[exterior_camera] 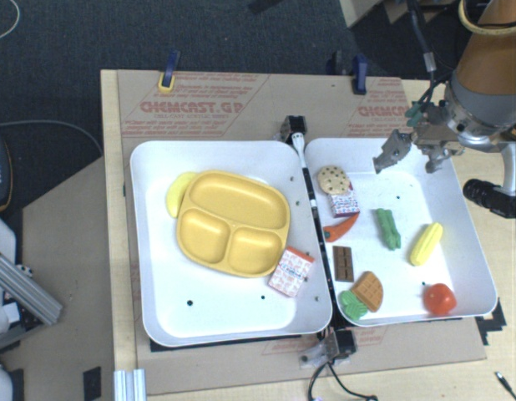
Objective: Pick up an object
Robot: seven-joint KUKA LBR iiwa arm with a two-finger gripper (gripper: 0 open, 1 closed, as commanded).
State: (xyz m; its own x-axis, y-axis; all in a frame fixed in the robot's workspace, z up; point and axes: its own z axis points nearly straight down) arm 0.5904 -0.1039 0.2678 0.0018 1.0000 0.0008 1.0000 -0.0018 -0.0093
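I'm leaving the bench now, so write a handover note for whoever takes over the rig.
Gripper: open, holding nothing, above the top edge of the right bin.
Right bin holds: cookie, red pepper, green vegetable, corn, chocolate bar, waffle, tomato.
Left bin holds: yellow divided tray, small carton.
Done: nothing picked up.
Left: lower onto one object, close, lift.
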